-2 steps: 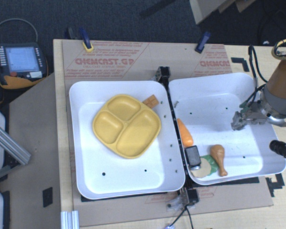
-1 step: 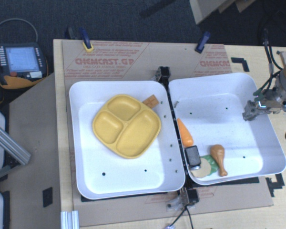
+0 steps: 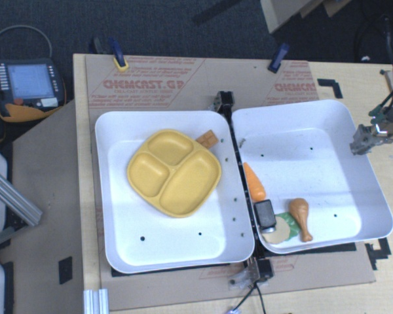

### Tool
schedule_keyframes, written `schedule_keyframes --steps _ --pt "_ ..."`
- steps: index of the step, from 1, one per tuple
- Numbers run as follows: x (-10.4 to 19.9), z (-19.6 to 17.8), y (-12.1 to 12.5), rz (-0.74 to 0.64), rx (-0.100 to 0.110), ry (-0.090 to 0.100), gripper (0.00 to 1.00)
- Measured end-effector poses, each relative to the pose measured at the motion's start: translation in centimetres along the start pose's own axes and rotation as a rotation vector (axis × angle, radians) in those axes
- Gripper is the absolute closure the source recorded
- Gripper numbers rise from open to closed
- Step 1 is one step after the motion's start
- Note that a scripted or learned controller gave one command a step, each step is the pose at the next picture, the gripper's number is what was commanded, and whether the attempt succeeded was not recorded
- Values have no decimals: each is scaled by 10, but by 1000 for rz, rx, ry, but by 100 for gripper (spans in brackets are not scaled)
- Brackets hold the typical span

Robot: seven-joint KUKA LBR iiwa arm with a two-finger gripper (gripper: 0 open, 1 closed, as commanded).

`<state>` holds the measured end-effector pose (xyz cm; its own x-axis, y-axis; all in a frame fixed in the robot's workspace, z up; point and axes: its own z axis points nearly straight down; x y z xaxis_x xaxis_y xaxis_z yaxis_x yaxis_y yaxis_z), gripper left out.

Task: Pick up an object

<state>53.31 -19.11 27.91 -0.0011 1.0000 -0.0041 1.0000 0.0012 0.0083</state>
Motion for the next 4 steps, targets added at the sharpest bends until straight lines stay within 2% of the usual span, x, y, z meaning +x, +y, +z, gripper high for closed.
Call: schedule_keyframes --steps 1,3,4 --pt "0 -10 1 0 4 2 100" --pt "103 20 3 -1 10 6 100" --pt "160 17 10 -6 7 6 100"
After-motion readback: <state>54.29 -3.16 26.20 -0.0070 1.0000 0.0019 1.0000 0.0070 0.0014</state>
